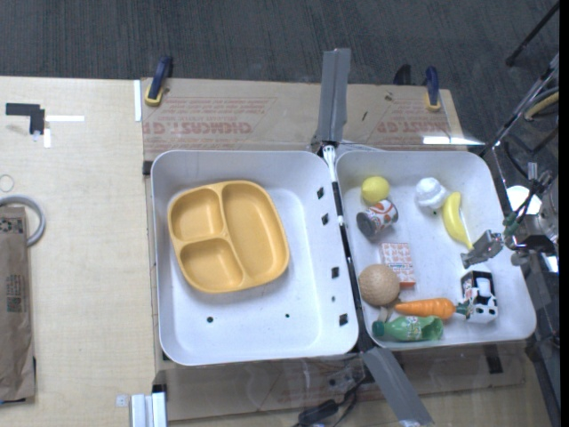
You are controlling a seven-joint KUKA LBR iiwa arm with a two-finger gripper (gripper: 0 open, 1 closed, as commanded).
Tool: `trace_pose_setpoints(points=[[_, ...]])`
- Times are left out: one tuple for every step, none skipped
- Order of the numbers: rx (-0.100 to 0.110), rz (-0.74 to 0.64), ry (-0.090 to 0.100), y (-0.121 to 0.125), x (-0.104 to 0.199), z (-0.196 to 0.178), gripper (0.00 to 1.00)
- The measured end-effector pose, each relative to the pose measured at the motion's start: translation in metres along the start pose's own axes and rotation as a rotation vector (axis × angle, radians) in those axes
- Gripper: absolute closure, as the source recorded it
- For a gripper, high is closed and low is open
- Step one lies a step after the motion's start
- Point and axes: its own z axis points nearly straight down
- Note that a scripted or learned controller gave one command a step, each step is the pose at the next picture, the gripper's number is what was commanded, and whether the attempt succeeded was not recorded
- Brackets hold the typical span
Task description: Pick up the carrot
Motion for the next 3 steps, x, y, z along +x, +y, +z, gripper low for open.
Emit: trace_pose_setpoints(points=[[-0.001,-0.157,0.000,-0.003,0.028,0.029,0.00],[-0.002,-0.576,0.000,-0.003,0.075,0.091,0.00],[-0.004,-0.628,-0.002,-0.002,0.041,0.003,0.00]])
